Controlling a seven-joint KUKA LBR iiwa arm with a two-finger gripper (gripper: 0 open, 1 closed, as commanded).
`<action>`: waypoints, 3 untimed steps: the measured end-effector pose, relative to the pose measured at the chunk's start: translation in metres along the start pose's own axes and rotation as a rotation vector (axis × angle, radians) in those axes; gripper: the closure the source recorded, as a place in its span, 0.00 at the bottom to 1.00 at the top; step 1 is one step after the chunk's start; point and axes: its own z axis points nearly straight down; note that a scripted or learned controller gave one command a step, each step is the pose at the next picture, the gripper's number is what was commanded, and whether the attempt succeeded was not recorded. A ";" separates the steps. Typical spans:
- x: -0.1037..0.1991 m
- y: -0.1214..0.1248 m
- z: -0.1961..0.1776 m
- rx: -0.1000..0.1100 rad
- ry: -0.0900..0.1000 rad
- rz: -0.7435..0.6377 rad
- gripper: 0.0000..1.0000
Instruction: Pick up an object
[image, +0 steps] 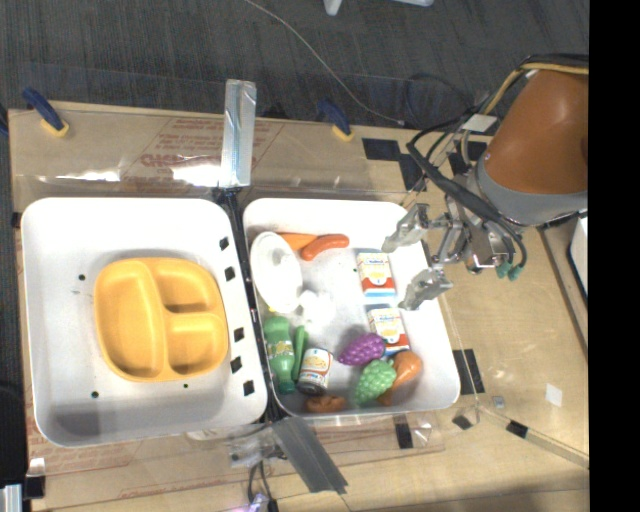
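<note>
The left bin (60, 330) holds a yellow tray (160, 318). The right bin (440, 372) holds the clutter: white bowl (273, 268), two cartons (376, 275), green bottle (281, 350), grapes (362, 348), sausage (325, 244). The gripper (418, 258) hangs over that bin's right rim, fingers (403, 232) spread wide, gripping nothing, just beside the upper carton.
</note>
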 end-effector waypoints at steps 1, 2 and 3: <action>-0.080 0.001 0.137 -0.006 0.013 -0.031 0.00; -0.082 -0.034 0.200 -0.001 0.003 0.069 0.00; -0.018 -0.033 0.198 -0.002 -0.001 0.288 0.00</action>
